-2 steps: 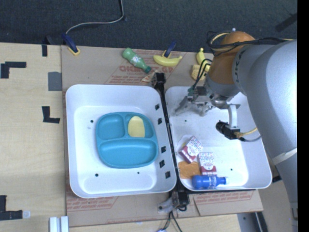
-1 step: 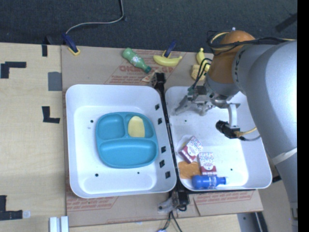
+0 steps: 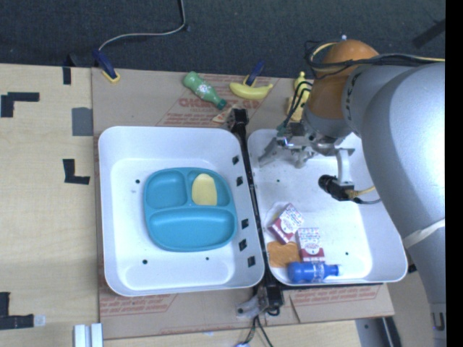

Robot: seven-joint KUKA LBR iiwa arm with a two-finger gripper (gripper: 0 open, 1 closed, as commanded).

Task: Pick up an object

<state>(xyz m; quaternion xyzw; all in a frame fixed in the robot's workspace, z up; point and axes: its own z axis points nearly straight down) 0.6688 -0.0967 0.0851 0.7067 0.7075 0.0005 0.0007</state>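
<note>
While the gripper (image 3: 293,150) hangs over the upper part of the right bin (image 3: 376,262), near the divider between the two bins, nothing lies directly under it. Whether it is spread or clenched I cannot tell from here (the metal parts blur together against the white floor), and I see nothing caught in it.

Anything worth picking sits lower in the frame. Toward the bottom of the right bin there is a small heap: a red-and-white packet (image 3: 287,222), a second packet (image 3: 309,242) just beside it, an orange piece (image 3: 281,253) touching them on the left, and a blue bottle (image 3: 311,271) lying on its side at the very bottom. The bottle's long axis runs roughly left to right across the frame, cap end pointing right.

So the heap lies straight down the frame from the gripper, slightly to the right, with bare bin floor between them. I judge the arm needs to travel down-frame before it can descend on anything.

Over in the left bin (image 3: 116,215) a blue tray (image 3: 184,223) holds a yellow piece (image 3: 205,190) in its upper right compartment, well apart from the gripper and across the divider.
</note>
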